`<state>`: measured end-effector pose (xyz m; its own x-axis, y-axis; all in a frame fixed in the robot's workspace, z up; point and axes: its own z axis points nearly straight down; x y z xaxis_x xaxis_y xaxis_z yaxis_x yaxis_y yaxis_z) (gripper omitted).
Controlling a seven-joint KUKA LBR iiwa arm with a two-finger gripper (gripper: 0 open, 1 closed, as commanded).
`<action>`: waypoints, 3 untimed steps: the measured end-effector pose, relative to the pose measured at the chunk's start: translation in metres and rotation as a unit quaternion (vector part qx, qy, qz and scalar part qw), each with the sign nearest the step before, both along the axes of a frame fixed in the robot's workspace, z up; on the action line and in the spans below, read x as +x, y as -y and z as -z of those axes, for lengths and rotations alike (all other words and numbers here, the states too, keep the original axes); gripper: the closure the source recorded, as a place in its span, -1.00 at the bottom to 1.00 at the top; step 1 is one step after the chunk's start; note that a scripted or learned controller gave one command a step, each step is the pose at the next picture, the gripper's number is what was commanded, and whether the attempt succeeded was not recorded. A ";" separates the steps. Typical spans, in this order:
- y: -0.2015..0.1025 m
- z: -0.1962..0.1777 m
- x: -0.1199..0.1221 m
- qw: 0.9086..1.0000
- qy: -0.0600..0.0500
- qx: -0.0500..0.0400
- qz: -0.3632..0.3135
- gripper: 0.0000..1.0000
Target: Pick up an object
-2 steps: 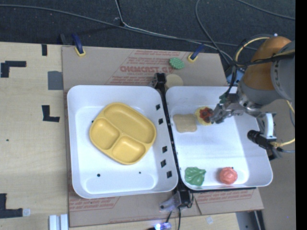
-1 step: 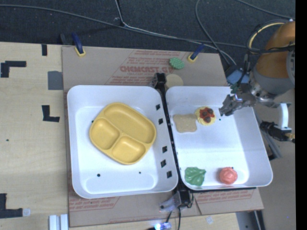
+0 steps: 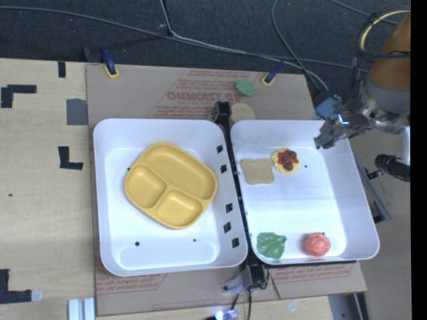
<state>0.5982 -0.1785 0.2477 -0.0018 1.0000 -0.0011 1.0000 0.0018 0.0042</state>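
The right bin (image 3: 347,199) holds a beige toast slice (image 3: 257,171), a small yellow piece with red topping (image 3: 285,160), a green leafy piece (image 3: 271,244) and a red tomato-like piece (image 3: 317,244). My gripper (image 3: 327,139) hangs over the bin's far right corner, to the right of the yellow-and-red piece and apart from it. Nothing shows in the gripper's grasp. The grey arm with its orange band (image 3: 393,42) comes in from the upper right.
In the left bin (image 3: 107,179) lies a yellow divided plate (image 3: 171,184). A green waffle-like piece (image 3: 245,87) and a pale disc (image 3: 242,111) rest on the cardboard behind the bins. Cables cross the dark floor at the back.
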 end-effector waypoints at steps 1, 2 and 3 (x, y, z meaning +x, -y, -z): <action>-0.054 -0.005 -0.021 1.000 -0.002 0.001 -0.002 1.00; -0.113 0.002 -0.043 1.000 -0.003 0.001 -0.002 1.00; -0.154 0.006 -0.061 1.000 -0.003 0.001 -0.001 1.00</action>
<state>0.5372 -0.0247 0.2421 -0.0041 1.0000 0.0009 1.0000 0.0041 -0.0026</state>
